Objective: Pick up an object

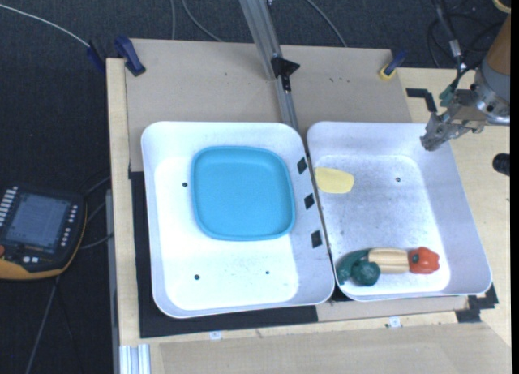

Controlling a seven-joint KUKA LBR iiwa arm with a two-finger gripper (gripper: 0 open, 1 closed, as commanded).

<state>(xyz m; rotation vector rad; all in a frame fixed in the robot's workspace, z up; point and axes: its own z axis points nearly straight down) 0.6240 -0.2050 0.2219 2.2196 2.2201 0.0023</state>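
Note:
The right bin [442, 165] holds a flat yellow piece [334, 180] near its left wall. Along its front edge lie a dark green object [359, 271], a tan stick-shaped toy [388, 260] and a red round toy [423, 260], side by side. The gripper [435, 136] hangs over the right bin's far right rim, well away from all of these. Nothing shows between its fingers.
A blue square plate [242, 192] lies in the left bin [166, 267]. A metal pole [261, 19] slants down to the divide between the bins. Clamps [130, 56] sit at the board's far corners, and a handheld pendant [36, 230] lies off the bench at left.

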